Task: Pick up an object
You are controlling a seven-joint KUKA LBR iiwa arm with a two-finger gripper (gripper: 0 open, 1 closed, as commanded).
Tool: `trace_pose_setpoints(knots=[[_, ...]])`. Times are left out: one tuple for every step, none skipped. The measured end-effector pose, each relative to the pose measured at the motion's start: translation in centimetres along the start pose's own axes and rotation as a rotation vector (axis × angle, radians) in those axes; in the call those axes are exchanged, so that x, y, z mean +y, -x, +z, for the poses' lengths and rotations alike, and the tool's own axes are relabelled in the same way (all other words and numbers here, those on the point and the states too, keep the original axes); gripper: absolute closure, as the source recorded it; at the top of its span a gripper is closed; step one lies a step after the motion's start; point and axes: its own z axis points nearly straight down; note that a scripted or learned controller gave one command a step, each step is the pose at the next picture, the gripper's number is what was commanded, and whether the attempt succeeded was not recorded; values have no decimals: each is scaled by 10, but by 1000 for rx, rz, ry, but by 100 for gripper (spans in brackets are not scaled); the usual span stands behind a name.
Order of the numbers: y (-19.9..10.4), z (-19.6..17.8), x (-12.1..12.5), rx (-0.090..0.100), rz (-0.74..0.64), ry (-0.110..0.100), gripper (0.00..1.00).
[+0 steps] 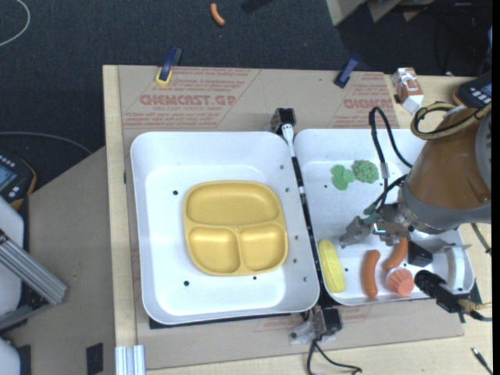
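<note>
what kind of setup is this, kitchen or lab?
Likely a robotics lab bench: two white bins clamped on a board, toy food such as a plastic corn cob and sausage, cables, carpet floor. The gripper hangs over the right bin.

A divided plate (pixel 234 226) lies in the left bin (pixel 148 209); corn (pixel 332 265) in the right bin (pixel 312 151).

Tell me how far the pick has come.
Nothing looks lifted yet. The gripper is low in the right bin; the corn, sausages and broccoli all lie on its floor. Grasping and raising one is left.
</note>
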Motion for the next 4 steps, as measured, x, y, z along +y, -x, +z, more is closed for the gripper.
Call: trace_pose_setpoints(knots=[[3, 51, 1, -8, 4, 10, 0], [1, 40, 1, -6, 3, 12, 100], [3, -18, -8, -5, 0, 14, 100], [10, -67, -1, -5, -1, 14, 100]])
